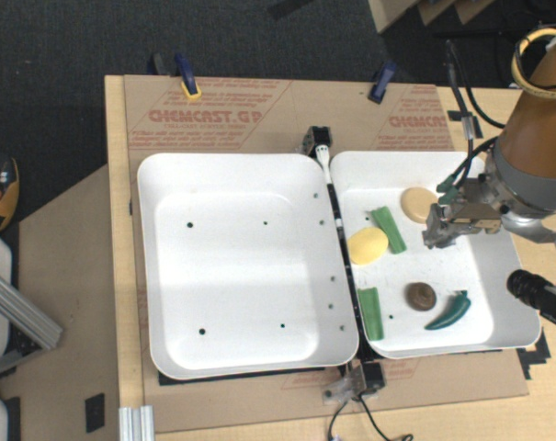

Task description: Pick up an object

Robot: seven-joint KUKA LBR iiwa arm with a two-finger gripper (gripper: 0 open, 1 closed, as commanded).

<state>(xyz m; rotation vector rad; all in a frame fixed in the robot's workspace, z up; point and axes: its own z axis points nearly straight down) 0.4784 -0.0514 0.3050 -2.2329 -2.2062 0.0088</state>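
Observation:
My gripper [436, 236] hangs over the right bin [498, 338], just right of a green strip [386, 229] and below a tan round disc [416, 203]. A yellow lemon-like lump [368, 245] lies left of it, near the bin's left wall. Lower down lie a second green strip [369, 312], a brown round piece [420, 294] and a dark teal pepper shape [449, 310]. Nothing shows between the fingers.
The left bin [167, 246] sits beside the right one on a cardboard-covered bench. Blue clamps [184, 73] hold the board's far edge. A black cylinder [535, 292] juts in at the right, by the right bin's edge.

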